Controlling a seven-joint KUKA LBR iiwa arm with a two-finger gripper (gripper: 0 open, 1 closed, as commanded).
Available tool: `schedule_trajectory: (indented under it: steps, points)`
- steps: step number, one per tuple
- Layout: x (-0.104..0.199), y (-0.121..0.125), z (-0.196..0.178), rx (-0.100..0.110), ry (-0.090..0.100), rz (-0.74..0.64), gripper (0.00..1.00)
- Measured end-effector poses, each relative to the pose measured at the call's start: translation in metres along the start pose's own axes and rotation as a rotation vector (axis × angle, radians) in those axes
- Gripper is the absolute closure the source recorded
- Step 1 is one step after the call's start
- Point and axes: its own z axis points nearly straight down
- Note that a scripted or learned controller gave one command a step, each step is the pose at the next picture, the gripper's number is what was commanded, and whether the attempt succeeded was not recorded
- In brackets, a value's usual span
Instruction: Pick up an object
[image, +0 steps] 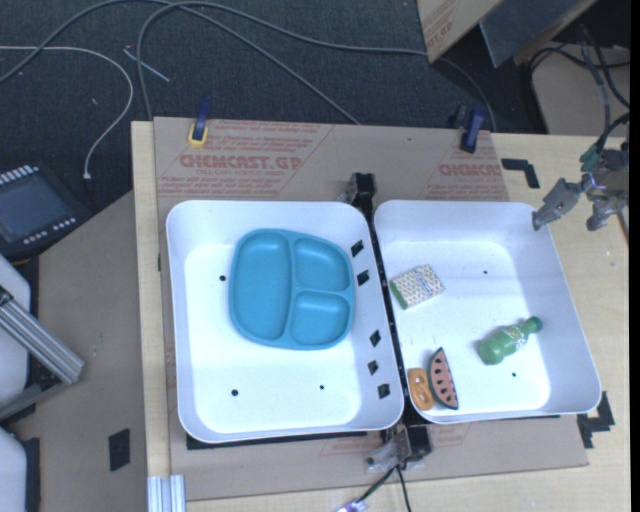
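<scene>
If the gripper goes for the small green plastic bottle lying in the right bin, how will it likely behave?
The small green plastic bottle lies on its side, so a nudge would probably roll it. Its rounded body may slip between fingers. It looks light, likely a toy.

The two bins, the left bin (200, 400) and the right bin (570, 340), are plain white, with small black dots on their floors and black clips along the wall they share. A sky-blue divided plate (290, 290) lies in the left one. The right one holds a green bottle (505, 340), a small packet (416, 286) patterned in pale green and white, a watermelon slice (443, 379) in red-brown with dark seeds and a dark rind, and an orange piece (420, 388) just beside it. The board (300, 150) under the bins is tan with faded red lettering and carries blue clamps (202, 125) at its far edge, one with a yellow tip. The gripper (578, 203) is grey metal
</scene>
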Motion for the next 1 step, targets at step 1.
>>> schedule_trajectory:
  steps: [1]
  points:
    - [0.0008,0.0022,-0.0073,-0.012,-0.003,-0.003,0.0]
